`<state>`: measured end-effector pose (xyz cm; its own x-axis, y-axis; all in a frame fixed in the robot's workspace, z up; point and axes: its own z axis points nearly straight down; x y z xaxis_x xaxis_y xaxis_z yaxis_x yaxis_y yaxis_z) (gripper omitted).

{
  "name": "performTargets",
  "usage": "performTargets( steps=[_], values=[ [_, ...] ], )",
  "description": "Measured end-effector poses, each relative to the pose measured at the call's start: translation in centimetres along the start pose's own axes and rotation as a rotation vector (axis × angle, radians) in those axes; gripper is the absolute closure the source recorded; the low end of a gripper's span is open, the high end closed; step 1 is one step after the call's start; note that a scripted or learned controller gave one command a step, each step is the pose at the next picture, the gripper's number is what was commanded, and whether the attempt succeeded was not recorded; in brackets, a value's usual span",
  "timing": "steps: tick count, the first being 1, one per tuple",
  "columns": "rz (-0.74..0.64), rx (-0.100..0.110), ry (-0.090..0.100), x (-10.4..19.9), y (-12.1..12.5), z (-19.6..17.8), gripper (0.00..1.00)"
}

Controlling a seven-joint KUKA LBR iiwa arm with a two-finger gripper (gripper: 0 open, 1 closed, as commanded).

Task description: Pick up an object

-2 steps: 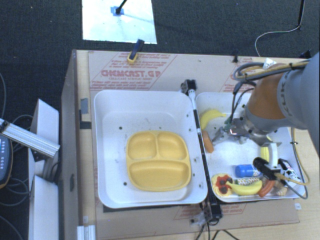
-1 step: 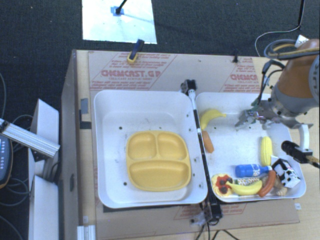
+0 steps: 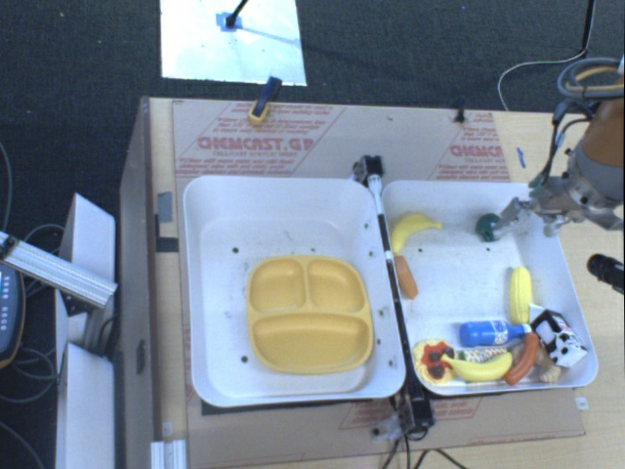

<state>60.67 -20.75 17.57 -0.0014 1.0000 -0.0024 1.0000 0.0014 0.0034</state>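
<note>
Care matters as my pincer (image 3: 510,218), its grip state beyond telling, hangs at upper right beside the green ball (image 3: 486,227); I should centre over it first.

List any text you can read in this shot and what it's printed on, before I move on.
"CHEMCAST GP": red print on the brown protective sheet under the bins, behind the left bin.
A second red print of the same style behind the right bin: cut off and too blurred to read.
Blue bottle: any label too small to read.
</note>
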Motion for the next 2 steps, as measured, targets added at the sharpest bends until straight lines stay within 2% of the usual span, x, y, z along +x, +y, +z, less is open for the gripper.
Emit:
performTargets(
  steps=[1,2],
  values=[
    [-0.003,0.003,0.002,0.2,4.7,8.2,0.0],
    [-0.007,-0.003,-0.002,0.1,4.9,6.9,1.0]
  ],
)
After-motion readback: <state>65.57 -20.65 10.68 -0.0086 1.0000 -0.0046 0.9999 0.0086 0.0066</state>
